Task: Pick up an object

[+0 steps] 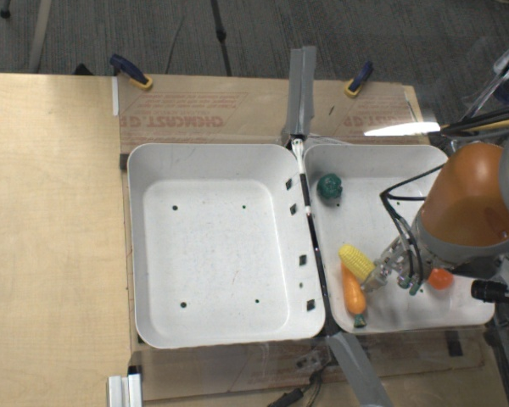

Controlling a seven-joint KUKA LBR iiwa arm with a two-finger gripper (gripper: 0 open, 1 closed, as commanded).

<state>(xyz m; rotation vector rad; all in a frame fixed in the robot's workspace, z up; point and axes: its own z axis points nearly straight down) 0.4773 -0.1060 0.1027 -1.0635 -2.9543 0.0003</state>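
In the right bin (369,166) a yellow corn cob (356,261) lies near the front left, with an orange carrot (353,295) just in front of it. A dark green round object (329,186) sits near the bin's back left. A small orange-red object (441,279) peeks out beside the arm at the right. My gripper (390,271) hangs low over the bin floor, right beside the corn cob's right end. Its fingers look slightly parted and nothing shows between them.
The left bin (144,227) adjoins the right one along a black hinged divider (307,219). The arm's orange band (467,197) covers the right bin's right side. Clamps (131,72) hold cardboard at the back. Bare wooden bench (51,227) lies left.
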